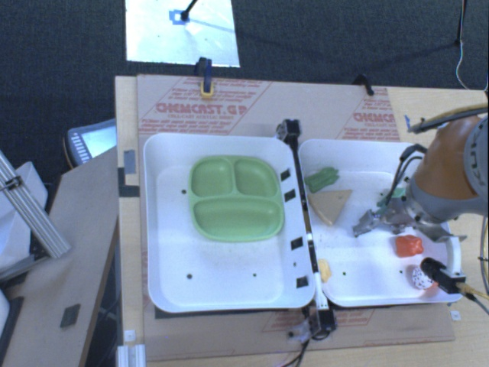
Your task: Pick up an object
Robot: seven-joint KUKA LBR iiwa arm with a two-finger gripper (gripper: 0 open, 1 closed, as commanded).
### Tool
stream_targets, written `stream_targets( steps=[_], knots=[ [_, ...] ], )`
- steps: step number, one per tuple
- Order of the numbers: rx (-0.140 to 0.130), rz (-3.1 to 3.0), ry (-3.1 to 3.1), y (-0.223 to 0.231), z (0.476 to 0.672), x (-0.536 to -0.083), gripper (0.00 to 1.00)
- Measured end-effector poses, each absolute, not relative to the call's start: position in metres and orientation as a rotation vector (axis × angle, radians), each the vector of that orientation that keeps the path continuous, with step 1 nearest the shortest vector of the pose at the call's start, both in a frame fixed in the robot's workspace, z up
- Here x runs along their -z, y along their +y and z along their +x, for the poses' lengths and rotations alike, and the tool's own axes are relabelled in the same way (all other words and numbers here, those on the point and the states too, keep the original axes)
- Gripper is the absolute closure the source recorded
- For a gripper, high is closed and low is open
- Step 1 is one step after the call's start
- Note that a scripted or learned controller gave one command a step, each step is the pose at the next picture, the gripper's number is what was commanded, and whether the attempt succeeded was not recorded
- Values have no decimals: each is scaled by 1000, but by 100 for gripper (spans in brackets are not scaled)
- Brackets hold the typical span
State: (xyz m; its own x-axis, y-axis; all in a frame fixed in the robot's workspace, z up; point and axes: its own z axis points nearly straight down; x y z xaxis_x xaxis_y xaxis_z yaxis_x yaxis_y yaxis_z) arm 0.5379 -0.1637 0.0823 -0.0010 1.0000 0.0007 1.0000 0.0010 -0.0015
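Note:
My gripper point(368, 222) hangs low over the right bin point(359, 153), near its middle, with nothing visibly held. A tan wedge point(331, 204) lies just left of it. Further back and to the left is a green toy vegetable point(322, 178). Just right of the gripper, under the wrist, sits a red-orange piece point(409, 245). A white speckled object point(419, 278) rests near the bin's front right corner. At the bin's front left edge there is a small yellow piece point(325, 270).
The left bin point(164, 281) holds a green divided plate point(234, 198). A black ridge with clips point(301, 220) separates the two bins. The arm's orange band point(451, 163) reaches over the right bin's right side.

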Motion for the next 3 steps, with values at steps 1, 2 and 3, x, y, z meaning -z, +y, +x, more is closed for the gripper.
stream_targets(
  steps=[1,2,3],
  knots=[
    [2,-2222,-2226,-164,539,-95,100],
    [5,-2225,-2227,-170,536,-157,100],
    [6,-2221,-2232,-167,545,-218,100]
  ],
)
